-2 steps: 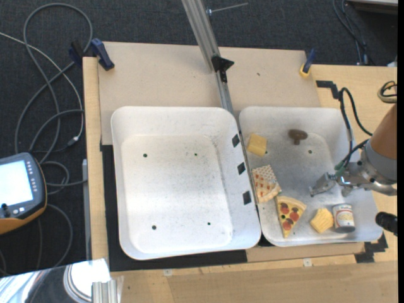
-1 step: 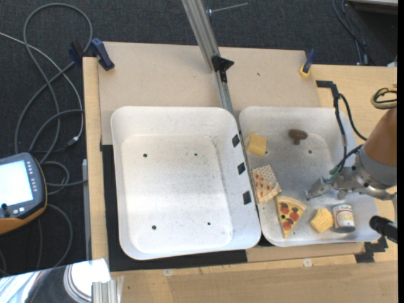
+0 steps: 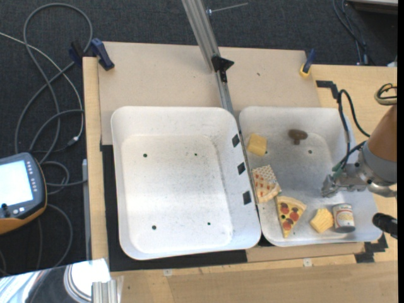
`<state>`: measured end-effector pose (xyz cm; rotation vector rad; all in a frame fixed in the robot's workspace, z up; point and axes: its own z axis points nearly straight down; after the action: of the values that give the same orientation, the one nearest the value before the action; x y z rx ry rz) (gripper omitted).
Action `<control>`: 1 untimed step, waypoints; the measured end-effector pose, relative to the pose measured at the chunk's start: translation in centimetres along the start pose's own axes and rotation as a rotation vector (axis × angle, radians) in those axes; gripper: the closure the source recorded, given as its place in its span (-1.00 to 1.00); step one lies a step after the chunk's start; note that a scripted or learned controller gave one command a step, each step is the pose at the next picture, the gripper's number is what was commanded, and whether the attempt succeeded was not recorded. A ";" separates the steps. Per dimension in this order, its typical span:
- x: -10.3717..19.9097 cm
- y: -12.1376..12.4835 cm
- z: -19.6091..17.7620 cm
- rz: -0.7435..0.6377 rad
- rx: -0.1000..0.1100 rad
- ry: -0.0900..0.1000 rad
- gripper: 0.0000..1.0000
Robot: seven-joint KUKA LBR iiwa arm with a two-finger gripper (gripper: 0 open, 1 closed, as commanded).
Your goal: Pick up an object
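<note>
The right bin (image 3: 315, 122) holds several small items. A yellow cheese cube (image 3: 257, 145) lies near its left wall, and a brown round piece (image 3: 297, 134) sits toward the back. A checkered wedge (image 3: 265, 182) and a pizza slice (image 3: 289, 213) lie at the front left. At the front right, a yellow cheese wedge (image 3: 322, 220) lies beside a small can (image 3: 344, 217). My gripper (image 3: 335, 185) is low over the bin's right side, just behind the can and the cheese wedge, with nothing visibly in it.
The left bin (image 3: 126, 131) sits beside the right one. A metal pole (image 3: 202, 30) slants down to the seam between the bins. Black cables run along the right bin's far right edge. A pendant (image 3: 19, 185) lies off the bench to the left.
</note>
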<state>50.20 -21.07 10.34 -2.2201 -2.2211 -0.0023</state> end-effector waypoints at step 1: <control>0.4 0.4 -4.4 -0.001 -0.005 -0.004 1.00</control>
<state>50.55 -20.63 14.77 -2.2230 -2.2264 -0.0034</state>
